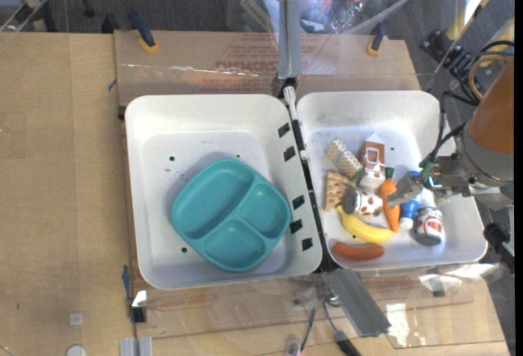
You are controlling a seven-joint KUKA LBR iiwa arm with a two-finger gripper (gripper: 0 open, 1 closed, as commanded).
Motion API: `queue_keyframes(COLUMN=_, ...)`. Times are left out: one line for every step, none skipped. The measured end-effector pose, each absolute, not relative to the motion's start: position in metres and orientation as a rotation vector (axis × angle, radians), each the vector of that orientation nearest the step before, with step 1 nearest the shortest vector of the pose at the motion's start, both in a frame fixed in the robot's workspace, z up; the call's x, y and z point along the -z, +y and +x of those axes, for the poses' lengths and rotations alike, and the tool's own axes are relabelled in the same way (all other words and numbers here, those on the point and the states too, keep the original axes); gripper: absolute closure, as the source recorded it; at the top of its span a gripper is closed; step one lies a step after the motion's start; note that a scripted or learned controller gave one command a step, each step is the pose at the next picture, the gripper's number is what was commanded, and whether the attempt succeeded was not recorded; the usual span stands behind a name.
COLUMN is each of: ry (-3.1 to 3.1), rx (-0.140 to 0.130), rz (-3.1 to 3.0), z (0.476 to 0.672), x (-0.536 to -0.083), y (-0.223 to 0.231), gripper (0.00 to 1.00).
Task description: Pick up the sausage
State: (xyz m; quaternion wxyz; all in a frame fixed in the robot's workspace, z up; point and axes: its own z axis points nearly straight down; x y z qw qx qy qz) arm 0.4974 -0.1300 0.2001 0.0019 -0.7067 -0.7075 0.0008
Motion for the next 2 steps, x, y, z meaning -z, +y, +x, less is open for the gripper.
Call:
queue_keyframes(ry=-2.393, rx=0.000, rz=-2.035, z=0.521, x=-0.107, y=-0.103, gripper=0.00)
queue_keyframes(ry=-2.415, rx=0.008, rz=-2.020, z=0.569, x=-0.090, y=-0.121, gripper=0.00)
